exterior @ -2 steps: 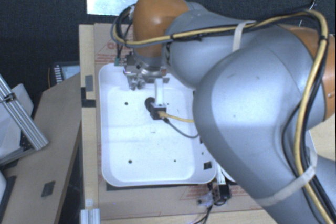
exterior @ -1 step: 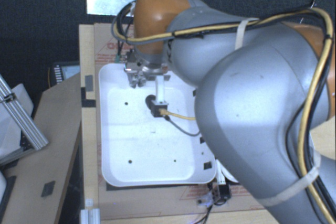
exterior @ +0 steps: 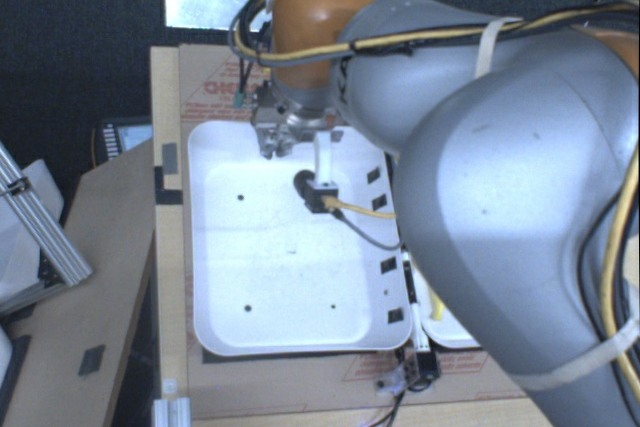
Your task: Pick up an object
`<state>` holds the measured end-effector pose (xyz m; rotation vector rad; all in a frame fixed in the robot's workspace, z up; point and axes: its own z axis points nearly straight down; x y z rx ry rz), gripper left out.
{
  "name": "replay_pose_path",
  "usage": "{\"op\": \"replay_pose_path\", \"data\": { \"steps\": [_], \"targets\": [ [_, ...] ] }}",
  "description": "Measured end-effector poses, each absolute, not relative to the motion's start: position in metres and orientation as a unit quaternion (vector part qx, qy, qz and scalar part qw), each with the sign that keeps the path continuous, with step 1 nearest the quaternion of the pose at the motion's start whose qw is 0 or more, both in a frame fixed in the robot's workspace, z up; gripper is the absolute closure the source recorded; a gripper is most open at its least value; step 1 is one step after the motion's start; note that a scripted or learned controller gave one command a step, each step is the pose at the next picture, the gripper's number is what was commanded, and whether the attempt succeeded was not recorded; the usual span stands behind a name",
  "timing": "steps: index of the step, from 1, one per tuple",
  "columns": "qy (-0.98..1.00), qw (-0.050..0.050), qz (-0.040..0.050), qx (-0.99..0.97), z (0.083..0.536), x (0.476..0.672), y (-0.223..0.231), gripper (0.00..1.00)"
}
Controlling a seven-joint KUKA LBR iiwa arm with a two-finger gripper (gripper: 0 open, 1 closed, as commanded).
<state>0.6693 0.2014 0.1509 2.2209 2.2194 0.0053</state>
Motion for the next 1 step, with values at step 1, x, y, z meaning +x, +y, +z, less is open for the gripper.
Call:
{"op": "replay_pose_path", "data": {
  "steps": [1],
  "targets": [
    [0.707,0.000,0.0009,0.707,0.1490,0.6689,0.2018,0.00]
  ]
}}
